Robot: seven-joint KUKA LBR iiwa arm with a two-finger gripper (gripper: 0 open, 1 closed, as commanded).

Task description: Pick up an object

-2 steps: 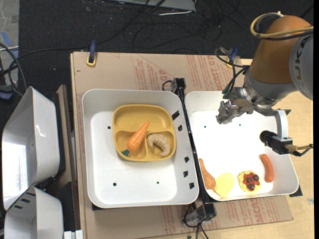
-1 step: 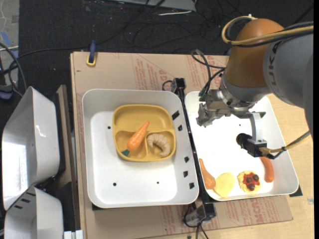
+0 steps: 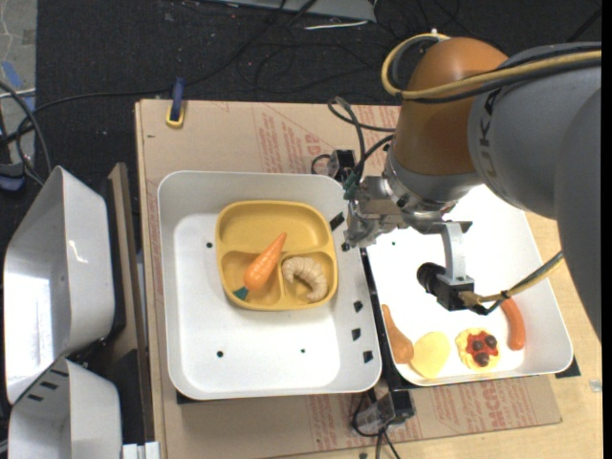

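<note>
Nearest, in the right bin [image 3: 497,256], lay a red sausage [image 3: 516,323] and a yellow disc [image 3: 430,352], both loose and apart. Farther back the gripper [image 3: 356,220] hung over the bins' shared edge. Whether it was open or closed could not be told. It likely needed centring over one object before descending.

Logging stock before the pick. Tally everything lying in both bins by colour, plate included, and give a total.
Yellow: 3 (plate, round slice, topped piece)
Orange: 3 (carrot, thin strip, sausage-like piece)
Pale tan: 1 (curled piece)
Total: 7
</note>
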